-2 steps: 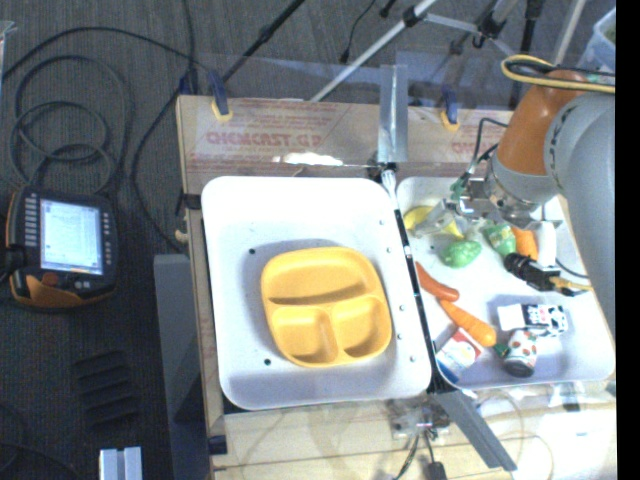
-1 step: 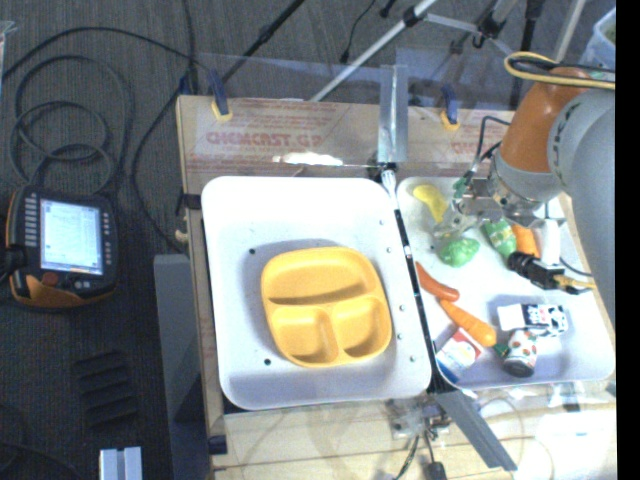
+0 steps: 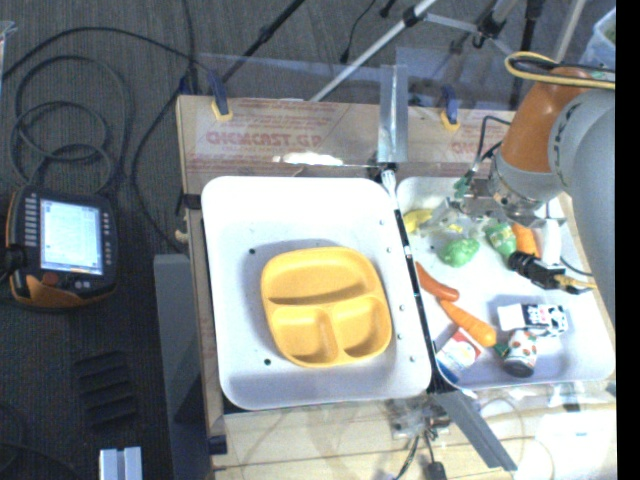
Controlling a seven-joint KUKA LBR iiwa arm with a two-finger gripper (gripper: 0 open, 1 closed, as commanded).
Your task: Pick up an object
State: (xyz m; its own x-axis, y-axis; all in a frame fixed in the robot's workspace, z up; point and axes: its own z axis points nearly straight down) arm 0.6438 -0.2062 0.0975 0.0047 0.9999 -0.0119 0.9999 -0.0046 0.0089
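The jaws hang over the far end of the right bin (image 3: 575,358), on the end of the arm (image 3: 535,138) that comes in from the right. Honestly can't tell if the jaws are open or closed, it's just a tangle of metal from this angle.

The closest thing to them is the green lump (image 3: 458,253). It's roundish, smooth and plastic-looking with no real long axis, and it lies on the bin floor just on the near side of the jaws, a bit to the left. A second green bit (image 3: 497,235) lies just right of it. Next to that is a short orange bit (image 3: 525,240) with its long axis running roughly far to near. A yellow piece (image 3: 418,218) lies left of the jaws, by the bin's left wall.

Further toward the near side there's the pepper (image 3: 437,283), which is thin, glossy and red-orange. It points on a diagonal from far-left to near-right. The carrot (image 3: 470,320) lies on pretty much the same diagonal just beyond it, well apart from the jaws.

Along the near edge sit a small carton (image 3: 458,351), a cow-print box (image 3: 535,316) and a spotted ball (image 3: 518,353).

The left bin (image 3: 230,298) holds a yellow tray (image 3: 325,303). It's a rounded square of smooth plastic with three compartments. Both bins sit side by side on the tabletop (image 3: 270,133).
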